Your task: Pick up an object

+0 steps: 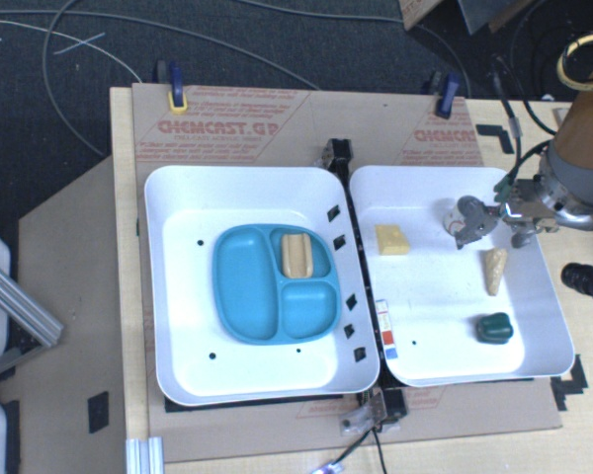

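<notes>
In the right bin lie three loose objects: a yellow block at the upper left, a pale beige wedge toward the right, and a dark green lump at the lower right. My gripper hangs over the bin's upper middle, between the yellow block and the wedge, a little up and left of the wedge. It touches none of them that I can see. The arm comes in from the right edge.
The left bin holds a blue divided plate with a tan piece in its upper right compartment. A black divider with clips runs between the bins. Cables lie beyond the bench's far edge.
</notes>
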Robot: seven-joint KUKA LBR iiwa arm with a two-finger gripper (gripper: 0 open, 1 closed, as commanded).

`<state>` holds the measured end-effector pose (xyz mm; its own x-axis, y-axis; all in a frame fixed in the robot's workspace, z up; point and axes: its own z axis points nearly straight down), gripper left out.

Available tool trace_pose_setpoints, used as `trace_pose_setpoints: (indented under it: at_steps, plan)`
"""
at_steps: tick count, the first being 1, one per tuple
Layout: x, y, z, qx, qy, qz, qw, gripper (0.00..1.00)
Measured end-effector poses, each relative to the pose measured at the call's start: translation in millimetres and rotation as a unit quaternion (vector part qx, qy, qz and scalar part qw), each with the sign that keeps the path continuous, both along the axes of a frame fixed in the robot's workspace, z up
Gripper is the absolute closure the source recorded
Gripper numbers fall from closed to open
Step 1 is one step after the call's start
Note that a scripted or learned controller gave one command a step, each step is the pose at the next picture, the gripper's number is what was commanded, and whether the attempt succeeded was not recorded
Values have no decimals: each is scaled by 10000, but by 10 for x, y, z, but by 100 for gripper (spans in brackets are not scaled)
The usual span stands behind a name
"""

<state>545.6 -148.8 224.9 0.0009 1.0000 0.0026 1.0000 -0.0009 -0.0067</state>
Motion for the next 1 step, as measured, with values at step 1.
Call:
trace_pose_setpoints:
  at_steps: [1]
  plan:
    - [31,42,-623,4,8,6,10000,0]
